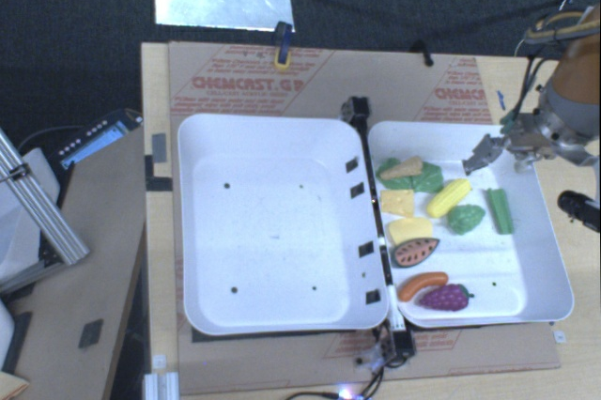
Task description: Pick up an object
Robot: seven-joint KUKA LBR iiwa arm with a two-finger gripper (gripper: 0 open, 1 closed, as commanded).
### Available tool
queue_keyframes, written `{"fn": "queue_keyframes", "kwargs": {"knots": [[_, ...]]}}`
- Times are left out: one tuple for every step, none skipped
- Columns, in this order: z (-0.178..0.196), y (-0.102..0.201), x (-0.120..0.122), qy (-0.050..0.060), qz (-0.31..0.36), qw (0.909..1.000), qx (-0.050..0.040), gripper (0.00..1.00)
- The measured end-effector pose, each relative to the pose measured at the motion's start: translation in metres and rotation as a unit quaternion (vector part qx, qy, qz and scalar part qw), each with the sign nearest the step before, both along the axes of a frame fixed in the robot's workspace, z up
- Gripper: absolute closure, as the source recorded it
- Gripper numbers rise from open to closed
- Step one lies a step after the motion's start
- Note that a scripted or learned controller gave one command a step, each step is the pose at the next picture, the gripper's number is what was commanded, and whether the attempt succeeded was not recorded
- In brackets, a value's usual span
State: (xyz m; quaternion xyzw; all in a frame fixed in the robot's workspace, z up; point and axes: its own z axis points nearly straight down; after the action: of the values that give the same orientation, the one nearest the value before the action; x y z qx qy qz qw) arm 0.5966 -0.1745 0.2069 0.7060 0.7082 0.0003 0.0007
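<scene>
Two bins on the bench, and all the toy food sits in the right bin (549, 281); the left bin (272, 229) is the neighbour at 9 o'clock. The arm (573, 98) comes in from 3 o'clock, wrist angled so the gripper (481, 156) points toward 8 o'clock, hovering over the bin's upper area. Nothing sits between the fingers, and they look a bit spread, though it's small and blurry.

My read: this is the approach step, nothing grabbed yet. Closest candidate is the corn (449, 195), just at 7 o'clock from the gripper. The green stick (500, 209) is near at 5 o'clock, and the broccoli (466, 219) touches the corn's lower end. Further toward 6 o'clock: cheese (410, 229), watermelon slice (416, 251), sausage (423, 284), grapes (443, 298).

Next move probably needs a drop straight down onto the corn, lined up across its short width, since the broccoli crowds it and could get bumped or pinched along with it.
</scene>
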Motion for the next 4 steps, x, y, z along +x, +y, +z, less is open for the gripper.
{"fn": "queue_keyframes", "kwargs": {"knots": [[-0.111,0.045,0.017,-0.002,-0.001,1.0000,-0.0006,0.00],[-0.122,0.080,0.059,-0.001,0.002,1.0000,-0.0008,0.00],[-0.009,0.124,0.076,-0.007,0.003,1.0000,0.0006,0.00],[0.060,0.172,0.073,-0.004,0.003,1.0000,0.0011,0.00]]}}
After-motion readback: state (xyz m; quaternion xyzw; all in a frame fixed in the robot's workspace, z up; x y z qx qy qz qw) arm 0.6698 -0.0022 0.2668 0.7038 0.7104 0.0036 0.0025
